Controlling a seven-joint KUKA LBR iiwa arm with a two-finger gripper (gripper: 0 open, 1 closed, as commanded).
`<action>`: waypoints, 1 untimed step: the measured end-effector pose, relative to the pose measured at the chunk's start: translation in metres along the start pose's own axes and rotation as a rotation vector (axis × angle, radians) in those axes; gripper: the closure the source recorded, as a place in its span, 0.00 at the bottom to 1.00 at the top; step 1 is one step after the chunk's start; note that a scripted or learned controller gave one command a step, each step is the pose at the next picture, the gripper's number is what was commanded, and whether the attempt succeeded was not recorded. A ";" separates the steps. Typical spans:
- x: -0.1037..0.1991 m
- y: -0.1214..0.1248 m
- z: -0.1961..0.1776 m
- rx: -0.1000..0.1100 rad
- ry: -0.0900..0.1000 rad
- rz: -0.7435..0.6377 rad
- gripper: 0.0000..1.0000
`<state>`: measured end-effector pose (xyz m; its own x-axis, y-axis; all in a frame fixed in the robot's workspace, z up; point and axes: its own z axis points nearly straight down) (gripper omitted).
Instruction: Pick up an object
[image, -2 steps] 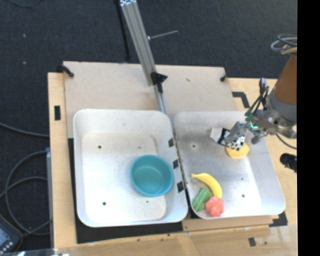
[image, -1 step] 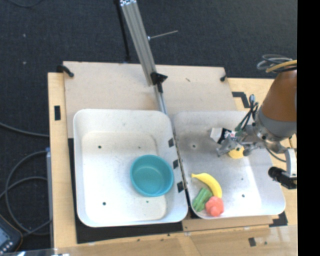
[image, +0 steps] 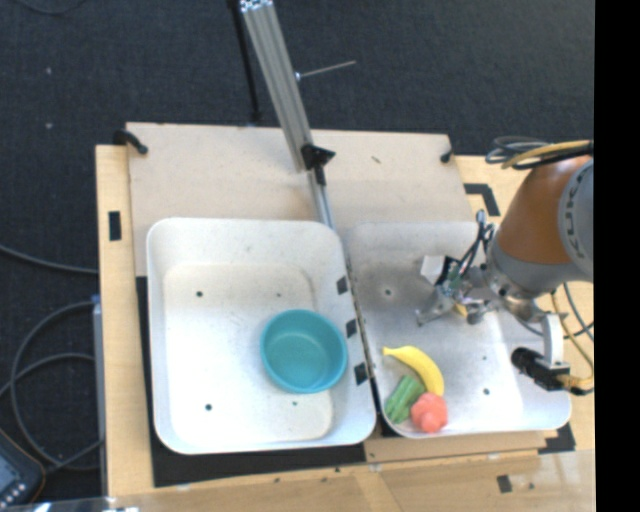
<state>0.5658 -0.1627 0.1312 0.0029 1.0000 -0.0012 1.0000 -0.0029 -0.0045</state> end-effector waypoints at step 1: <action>-0.001 0.000 0.032 -0.002 -0.001 -0.001 0.00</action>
<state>0.5653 -0.1641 0.0991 0.0018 1.0000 -0.0019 1.0000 -0.0018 -0.0026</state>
